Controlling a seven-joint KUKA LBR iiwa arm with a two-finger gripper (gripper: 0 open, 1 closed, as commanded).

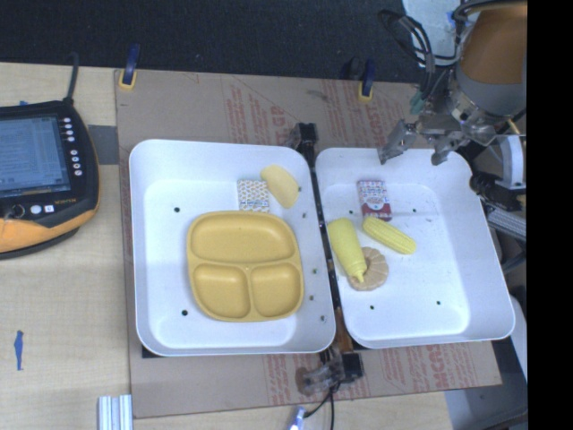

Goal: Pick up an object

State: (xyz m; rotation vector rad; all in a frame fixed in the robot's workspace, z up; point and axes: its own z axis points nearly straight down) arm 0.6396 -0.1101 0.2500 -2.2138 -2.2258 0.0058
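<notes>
Seen from one fixed camera above the bench [81, 312], angled down over both white bins [152, 240], far enough to frame bench edges all round.

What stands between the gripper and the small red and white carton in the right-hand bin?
Nothing visible. The gripper, fingers spread, hangs over the back rim of the right bin. The red and white carton lies just in front of it on bare bin floor, with the corn cob farther forward.

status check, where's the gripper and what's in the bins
Gripper open, empty, over right bin far rim. Corn cob, mustard bottle, red packet below it. Nothing blocking.
</notes>
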